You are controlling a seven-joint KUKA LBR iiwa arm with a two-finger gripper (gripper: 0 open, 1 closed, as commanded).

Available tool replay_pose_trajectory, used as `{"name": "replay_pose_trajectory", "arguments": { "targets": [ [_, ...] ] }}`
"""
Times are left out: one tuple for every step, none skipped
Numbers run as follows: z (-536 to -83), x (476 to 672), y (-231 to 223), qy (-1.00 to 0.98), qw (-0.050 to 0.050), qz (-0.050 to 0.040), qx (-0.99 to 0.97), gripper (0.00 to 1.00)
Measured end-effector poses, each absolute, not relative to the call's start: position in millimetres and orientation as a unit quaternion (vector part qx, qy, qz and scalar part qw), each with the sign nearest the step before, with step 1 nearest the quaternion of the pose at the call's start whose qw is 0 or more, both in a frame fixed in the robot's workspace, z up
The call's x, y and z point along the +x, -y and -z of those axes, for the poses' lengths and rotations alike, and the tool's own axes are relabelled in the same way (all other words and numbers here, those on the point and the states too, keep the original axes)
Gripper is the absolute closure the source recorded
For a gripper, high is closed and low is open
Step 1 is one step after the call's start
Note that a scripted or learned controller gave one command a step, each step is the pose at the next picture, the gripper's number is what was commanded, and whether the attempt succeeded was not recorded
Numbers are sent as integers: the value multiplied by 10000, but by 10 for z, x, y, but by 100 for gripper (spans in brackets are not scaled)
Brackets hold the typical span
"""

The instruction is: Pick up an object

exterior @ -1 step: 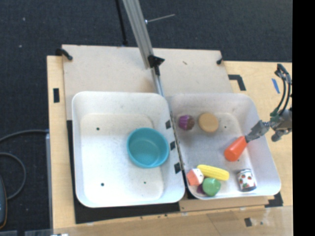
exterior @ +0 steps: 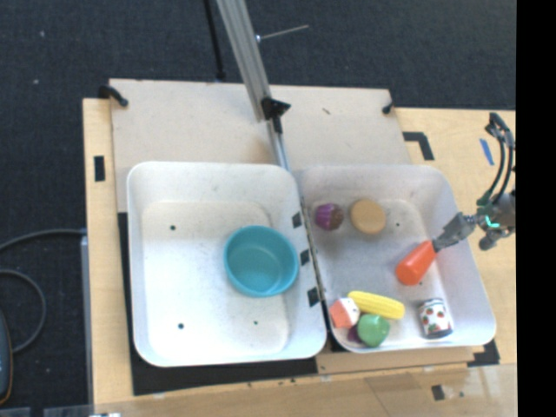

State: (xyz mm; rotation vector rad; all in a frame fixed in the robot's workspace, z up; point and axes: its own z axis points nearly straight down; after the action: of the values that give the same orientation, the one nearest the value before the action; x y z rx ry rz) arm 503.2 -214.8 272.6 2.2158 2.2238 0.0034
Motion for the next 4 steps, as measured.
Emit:
{"name": "replay_pose_trajectory", "arguments": {
  "targets": [
    [-2215,5133,2180,-7068,12,4,7074,0],
    [-1641,5077,2112,-7070,-14,17,7073,0],
    [-1031,5126,2108,-7066,-13,19,7076,0],
    [-1176,5153,2115,-7053,22,-14,7089,100]
  ]
}}
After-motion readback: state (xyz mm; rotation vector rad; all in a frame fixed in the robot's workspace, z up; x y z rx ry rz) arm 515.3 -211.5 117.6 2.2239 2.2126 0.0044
